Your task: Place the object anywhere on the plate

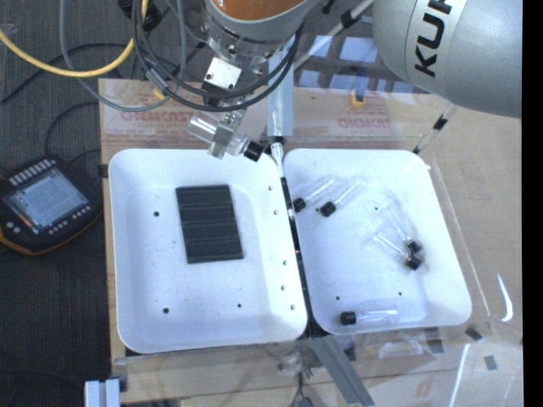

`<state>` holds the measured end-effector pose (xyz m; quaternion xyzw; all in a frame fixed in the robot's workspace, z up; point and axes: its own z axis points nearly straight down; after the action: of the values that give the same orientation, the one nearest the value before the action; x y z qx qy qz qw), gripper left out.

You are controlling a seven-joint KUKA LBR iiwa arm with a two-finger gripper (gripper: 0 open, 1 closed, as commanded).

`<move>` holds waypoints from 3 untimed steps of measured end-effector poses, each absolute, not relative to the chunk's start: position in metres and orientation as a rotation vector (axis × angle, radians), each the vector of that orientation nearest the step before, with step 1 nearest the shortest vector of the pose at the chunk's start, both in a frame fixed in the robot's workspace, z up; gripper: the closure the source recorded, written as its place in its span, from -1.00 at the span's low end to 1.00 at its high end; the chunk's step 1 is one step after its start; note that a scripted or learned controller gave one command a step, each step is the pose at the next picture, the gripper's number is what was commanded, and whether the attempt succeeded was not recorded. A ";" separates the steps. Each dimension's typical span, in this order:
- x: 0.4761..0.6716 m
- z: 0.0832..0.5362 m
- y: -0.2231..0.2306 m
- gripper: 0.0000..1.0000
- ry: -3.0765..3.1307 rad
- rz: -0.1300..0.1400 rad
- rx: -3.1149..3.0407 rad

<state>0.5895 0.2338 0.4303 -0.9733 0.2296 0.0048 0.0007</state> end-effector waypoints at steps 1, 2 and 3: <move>0.545 0.431 0.234 1.00 0.463 0.015 -3.105; 0.529 0.408 0.234 1.00 0.322 0.016 -3.124; 0.583 0.361 0.233 1.00 0.353 0.016 -3.119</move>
<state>0.5831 0.2332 0.3611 -0.9937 0.1123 0.0051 0.0013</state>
